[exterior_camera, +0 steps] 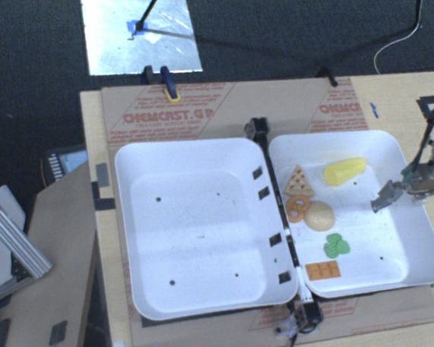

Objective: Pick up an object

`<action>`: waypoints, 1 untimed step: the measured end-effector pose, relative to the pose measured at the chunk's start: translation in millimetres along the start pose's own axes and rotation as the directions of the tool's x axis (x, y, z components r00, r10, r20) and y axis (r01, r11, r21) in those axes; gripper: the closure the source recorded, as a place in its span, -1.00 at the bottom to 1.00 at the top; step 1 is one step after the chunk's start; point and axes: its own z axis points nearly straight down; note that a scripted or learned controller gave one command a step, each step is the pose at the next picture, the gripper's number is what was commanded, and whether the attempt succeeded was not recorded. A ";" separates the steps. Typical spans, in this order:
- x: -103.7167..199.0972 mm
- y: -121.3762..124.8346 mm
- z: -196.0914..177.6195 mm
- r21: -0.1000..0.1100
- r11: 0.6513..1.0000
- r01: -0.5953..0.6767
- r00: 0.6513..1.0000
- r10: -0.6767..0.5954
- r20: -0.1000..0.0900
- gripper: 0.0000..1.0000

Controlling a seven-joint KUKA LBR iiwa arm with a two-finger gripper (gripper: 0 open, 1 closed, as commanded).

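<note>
The right bin (419, 245) holds several small toy foods. A yellow piece (344, 170) lies near its far side, with a tan triangular piece (298, 180) to its left. Below the triangle sit a brown pretzel (297, 208) and a beige round piece (320, 216). A green leafy piece (335, 245) and an orange rectangular cracker (323, 271) lie nearer the front. My gripper (381, 199) reaches in from the right, over the bin's right half. It sits to the right of the beige piece and below the yellow one, touching none of them.
The left bin (137, 215) sits beside the right one, joined by a black-clipped divider (279, 216). Both rest on a cardboard sheet (196, 110) on the bench. A metal plate (140, 30) lies beyond the bench's far edge.
</note>
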 end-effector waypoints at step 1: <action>-0.1 1.1 -11.0 -0.003 1.000 0.003 1.000 -0.003 0.001 1.00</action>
